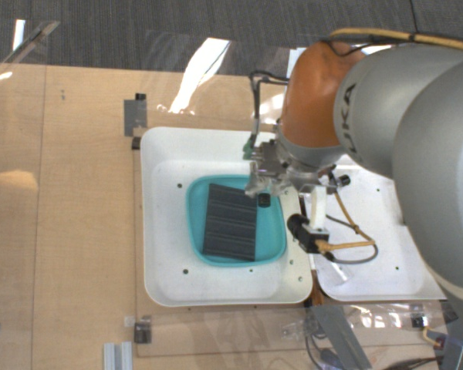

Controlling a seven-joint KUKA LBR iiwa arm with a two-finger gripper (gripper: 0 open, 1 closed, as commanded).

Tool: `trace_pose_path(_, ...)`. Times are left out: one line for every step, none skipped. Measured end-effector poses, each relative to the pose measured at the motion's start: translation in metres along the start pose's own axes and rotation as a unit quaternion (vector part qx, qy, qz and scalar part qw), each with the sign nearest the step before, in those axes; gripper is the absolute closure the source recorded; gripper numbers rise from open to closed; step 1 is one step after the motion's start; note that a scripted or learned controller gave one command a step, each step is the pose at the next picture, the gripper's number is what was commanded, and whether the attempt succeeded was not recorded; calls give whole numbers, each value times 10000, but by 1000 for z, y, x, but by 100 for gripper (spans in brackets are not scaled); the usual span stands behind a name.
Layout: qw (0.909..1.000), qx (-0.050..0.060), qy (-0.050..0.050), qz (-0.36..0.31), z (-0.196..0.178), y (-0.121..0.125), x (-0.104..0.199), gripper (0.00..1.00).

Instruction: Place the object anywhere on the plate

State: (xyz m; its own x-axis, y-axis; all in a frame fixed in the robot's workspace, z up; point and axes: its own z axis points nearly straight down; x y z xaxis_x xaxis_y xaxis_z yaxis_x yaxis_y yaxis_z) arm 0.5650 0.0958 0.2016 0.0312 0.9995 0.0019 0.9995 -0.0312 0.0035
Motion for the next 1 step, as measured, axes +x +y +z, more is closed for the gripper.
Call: trace_pose_path(10000, -1, 0, 5, 0, 0, 0, 0)
